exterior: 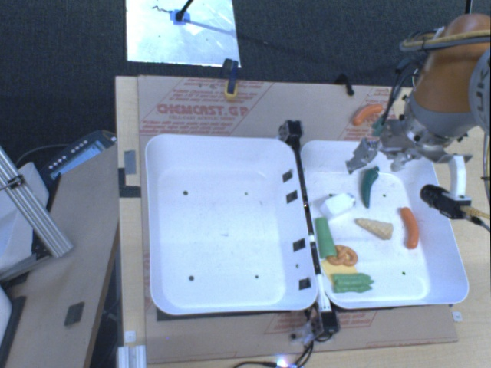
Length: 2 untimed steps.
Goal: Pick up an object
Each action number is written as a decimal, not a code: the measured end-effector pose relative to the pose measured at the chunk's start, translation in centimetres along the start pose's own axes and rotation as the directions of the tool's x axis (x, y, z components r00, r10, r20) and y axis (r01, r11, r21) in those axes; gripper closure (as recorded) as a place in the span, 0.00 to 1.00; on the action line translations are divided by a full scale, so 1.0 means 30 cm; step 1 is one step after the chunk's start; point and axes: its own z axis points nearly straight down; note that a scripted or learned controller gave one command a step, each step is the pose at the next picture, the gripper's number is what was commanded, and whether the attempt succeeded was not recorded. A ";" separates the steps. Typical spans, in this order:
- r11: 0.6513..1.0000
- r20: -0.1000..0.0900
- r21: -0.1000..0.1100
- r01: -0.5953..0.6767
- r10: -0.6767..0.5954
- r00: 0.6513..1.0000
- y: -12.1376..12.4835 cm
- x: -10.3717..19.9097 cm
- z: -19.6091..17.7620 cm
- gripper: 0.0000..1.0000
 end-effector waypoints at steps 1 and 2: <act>1.000 0.000 -0.004 0.002 -0.002 1.000 0.003 0.001 -0.038 1.00; 1.000 0.001 -0.021 0.005 -0.005 1.000 -0.083 0.074 -0.586 1.00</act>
